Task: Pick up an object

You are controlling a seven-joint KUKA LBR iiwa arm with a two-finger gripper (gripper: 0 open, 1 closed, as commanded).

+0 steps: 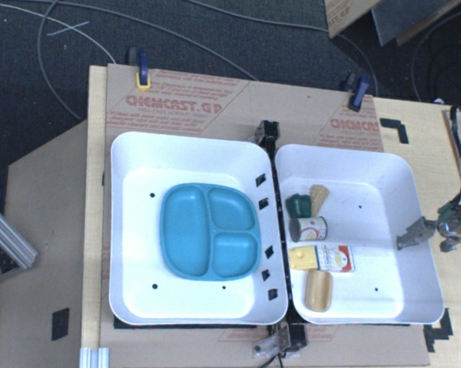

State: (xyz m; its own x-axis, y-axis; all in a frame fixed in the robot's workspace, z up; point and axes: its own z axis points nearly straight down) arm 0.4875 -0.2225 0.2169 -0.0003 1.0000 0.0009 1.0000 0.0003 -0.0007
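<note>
Bins sit side by side: the left bin [125, 211] carries a blue divided plate [211, 232], the right bin [386, 231] a cluster along its left wall. Among them, the yellow packet [322, 258] lies flat, long axis left-right, with a tan wooden piece [318, 290] below. The gripper [421, 232] hovers at the right rim, touching nothing; its opening I cannot tell.

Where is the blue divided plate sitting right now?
The blue divided plate lies flat in the middle of the left bin in the camera view, apart from the small items clustered along the right bin's left wall.
</note>
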